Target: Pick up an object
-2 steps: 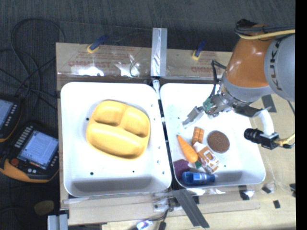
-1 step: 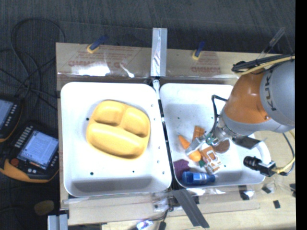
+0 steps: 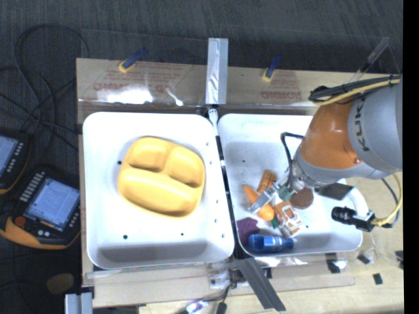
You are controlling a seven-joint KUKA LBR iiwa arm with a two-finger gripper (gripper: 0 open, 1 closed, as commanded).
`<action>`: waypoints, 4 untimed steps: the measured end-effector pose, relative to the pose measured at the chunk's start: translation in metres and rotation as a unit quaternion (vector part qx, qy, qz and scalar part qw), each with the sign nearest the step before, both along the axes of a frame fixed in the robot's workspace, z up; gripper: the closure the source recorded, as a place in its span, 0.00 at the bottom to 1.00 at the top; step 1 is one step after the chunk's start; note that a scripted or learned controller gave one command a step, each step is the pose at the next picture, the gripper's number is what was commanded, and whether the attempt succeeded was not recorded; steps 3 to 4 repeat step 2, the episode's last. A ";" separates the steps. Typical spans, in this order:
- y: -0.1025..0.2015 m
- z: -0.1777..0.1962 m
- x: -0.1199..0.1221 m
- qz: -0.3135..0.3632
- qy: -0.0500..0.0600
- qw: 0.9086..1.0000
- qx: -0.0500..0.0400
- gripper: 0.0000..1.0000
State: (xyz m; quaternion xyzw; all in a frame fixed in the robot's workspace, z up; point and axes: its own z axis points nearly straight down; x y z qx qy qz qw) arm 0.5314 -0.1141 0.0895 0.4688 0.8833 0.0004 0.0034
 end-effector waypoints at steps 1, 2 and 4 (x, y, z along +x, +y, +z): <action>0.001 0.010 0.002 0.000 -0.004 1.000 0.001 1.00; 0.064 0.094 0.052 0.000 0.003 1.000 0.001 1.00; 0.064 0.094 0.052 0.000 0.003 1.000 0.001 1.00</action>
